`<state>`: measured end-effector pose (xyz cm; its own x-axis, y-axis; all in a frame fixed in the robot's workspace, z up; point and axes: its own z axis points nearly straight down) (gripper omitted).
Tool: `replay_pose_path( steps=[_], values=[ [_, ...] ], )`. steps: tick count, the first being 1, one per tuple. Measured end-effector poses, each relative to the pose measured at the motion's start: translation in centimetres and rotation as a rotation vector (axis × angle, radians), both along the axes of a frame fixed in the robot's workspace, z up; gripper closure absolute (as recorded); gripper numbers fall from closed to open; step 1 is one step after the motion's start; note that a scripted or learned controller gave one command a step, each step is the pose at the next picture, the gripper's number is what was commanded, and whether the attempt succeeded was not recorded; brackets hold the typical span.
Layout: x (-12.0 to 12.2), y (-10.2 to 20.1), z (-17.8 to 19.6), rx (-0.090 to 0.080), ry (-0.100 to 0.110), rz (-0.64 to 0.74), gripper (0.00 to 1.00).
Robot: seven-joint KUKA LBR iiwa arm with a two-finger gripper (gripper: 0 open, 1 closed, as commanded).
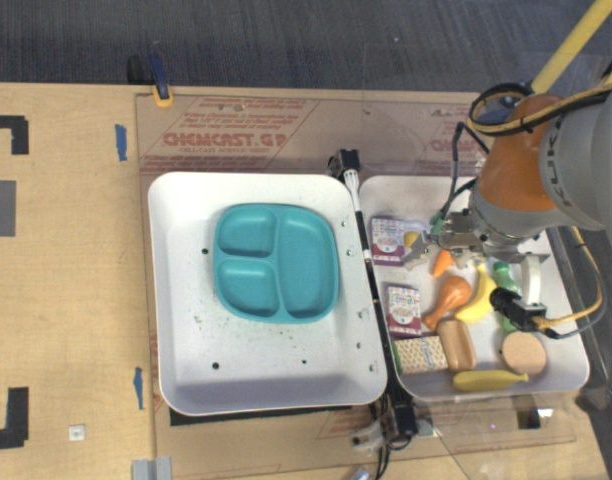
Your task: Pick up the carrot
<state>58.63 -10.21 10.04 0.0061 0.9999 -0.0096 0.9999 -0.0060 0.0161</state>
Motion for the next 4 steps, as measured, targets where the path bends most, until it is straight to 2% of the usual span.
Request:
replay_pose_path(
  steps=[1, 2, 3, 4],
  values=[
    [0.1, 0.0, 1.1, -0.002, -0.006, 0.000, 1.00],
    [0.1, 0.0, 1.0, -0.002, -0.005, -0.001, 0.00],
    [3.4, -2.8, -1.1, 0.019, 0.028, -0.098, 0.00],
    [3.6, -2.7, 0.2, 0.015, 0.019, -0.094, 1.00]
  ],
)
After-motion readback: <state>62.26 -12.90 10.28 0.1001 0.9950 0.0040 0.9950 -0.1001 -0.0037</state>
